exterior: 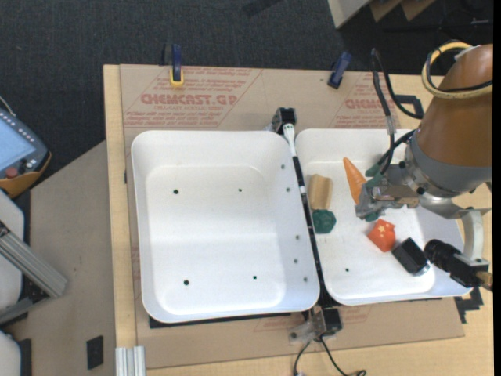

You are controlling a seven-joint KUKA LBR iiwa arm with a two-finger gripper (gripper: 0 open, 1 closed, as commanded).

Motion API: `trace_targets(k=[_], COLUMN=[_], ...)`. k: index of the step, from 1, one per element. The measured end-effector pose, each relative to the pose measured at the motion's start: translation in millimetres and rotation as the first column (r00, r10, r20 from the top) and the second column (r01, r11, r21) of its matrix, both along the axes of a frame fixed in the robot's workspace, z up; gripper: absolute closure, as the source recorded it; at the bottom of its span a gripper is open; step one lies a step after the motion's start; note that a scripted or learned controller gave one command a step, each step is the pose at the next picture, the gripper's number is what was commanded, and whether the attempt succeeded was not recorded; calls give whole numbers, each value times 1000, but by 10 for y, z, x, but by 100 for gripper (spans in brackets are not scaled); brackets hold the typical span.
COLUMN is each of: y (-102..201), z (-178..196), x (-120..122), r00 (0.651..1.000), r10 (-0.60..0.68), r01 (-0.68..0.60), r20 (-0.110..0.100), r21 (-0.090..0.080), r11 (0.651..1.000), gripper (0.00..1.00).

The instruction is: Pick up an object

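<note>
My gripper hangs over the right bin, right of the frame's centre; I cannot tell how it stands. The orange cone lies just to its upper left, seemingly touching. The red-orange block sits just below it, a black piece beside that. The tan block and green lump lie farther left.

A brown cardboard sheet printed with red lettering lies under the two white bins. A blue and yellow clamp grips the sheet's far edge, and a second blue clamp sits further right along that edge. Dark carpet surrounds the sheet
</note>
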State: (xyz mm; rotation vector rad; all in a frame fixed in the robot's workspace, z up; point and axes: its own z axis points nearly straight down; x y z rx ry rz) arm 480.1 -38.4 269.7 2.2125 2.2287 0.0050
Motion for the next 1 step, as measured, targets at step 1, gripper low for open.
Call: trace_targets(k=[1], y=[-597], z=[-31], x=[-10], r00=[1000], r10=[-13], r01=[13], r20=[-1], r21=[-5], r11=[1000], gripper=[100])
